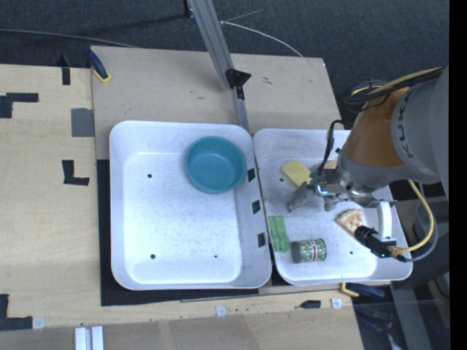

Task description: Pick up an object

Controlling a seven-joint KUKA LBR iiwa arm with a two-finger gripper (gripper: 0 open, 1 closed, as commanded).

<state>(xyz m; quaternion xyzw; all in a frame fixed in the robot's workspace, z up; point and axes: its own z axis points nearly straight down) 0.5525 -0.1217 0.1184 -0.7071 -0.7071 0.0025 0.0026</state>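
Gripper (300, 197) over the right white bin (332, 268), fingers spread, nothing between them.

You have 4 candidates in that bin: a flat pale yellow wedge (295, 171) just above the fingertips, a green rectangular strip (279, 232) and a small dark cylindrical can with a red-and-white label (309, 251) lower down, and a tan crust-like piece (349, 218) under the wrist. The round teal bowl (214, 164) sits in the left white bin (139, 265). Go for the yellow wedge, being nearest; centre it between both fingers before closing, since it looks thin and may slip.
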